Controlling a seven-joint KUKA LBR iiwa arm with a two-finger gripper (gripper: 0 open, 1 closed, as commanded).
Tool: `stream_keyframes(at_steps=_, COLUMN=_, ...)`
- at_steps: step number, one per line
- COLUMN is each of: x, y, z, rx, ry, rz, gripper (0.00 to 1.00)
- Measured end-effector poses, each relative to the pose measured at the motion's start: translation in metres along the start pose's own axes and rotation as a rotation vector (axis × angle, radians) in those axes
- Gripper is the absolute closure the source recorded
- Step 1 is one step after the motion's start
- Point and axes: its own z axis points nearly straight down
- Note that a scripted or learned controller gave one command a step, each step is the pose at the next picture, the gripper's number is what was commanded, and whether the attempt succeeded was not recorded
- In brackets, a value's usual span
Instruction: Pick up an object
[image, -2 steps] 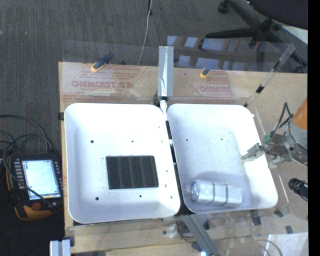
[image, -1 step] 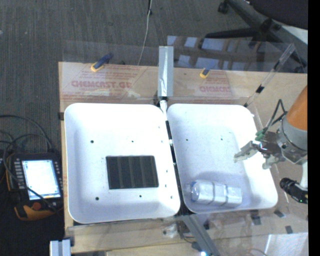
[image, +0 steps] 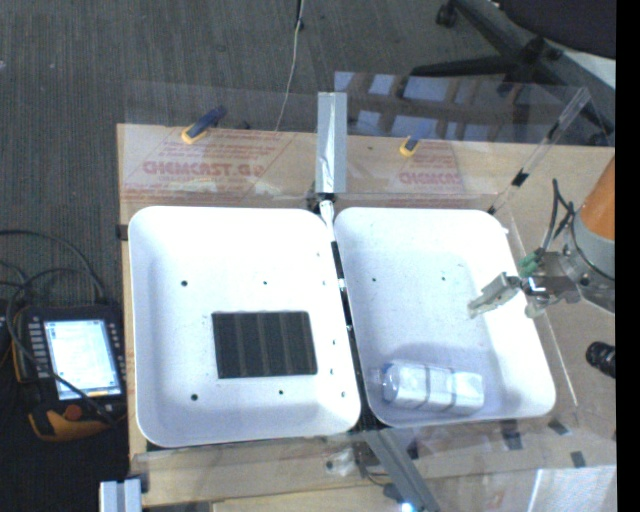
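Observation:
A dark ribbed rectangular pad (image: 264, 343) lies flat in the left bin (image: 170, 240), a little below its middle. A clear plastic bottle-like object (image: 430, 386) lies on its side near the front edge of the right bin (image: 420, 235). My gripper (image: 510, 292) hangs over the right side of the right bin, up and to the right of the bottle and well apart from it. Nothing shows in the gripper. The arm's orange band (image: 600, 205) sits at the right edge.
A handheld controller with a lit screen (image: 75, 358) lies on the floor to the left of the bench. Two clamps (image: 203, 124) (image: 408, 146) hold the board behind the bins. A metal post (image: 331, 140) stands behind the gap between the bins.

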Motion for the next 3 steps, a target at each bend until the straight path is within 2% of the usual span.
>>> stream_keyframes(at_steps=1, x=0.011, y=0.000, z=-0.047, rx=0.000, ry=0.001, rz=0.045, gripper=0.00)
stream_keyframes(at_steps=2, x=0.015, y=0.000, z=-0.028, rx=0.003, ry=0.001, rz=0.341, gripper=0.00)
stream_keyframes(at_steps=3, x=0.015, y=0.001, z=-0.037, rx=0.004, ry=-0.001, rz=0.340, gripper=1.00)
